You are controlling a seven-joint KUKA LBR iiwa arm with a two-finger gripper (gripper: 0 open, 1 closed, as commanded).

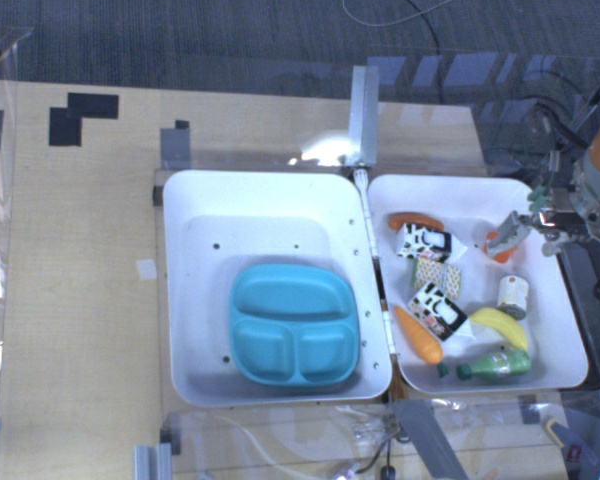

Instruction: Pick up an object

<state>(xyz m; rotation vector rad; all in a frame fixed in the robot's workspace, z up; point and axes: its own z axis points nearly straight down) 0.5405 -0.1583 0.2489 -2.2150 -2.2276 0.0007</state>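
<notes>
Two white bins: blue tray, mixed toys.

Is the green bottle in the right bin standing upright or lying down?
Lying down: the green bottle rests on its side along the right bin's floor, beside the banana.

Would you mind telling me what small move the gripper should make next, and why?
Probably a short descent onto the small orange piece at the right bin's far right. The gripper already sits just above it, near the bin's right wall, and nothing visibly lies between its fingers, so no object looks picked up yet.
</notes>
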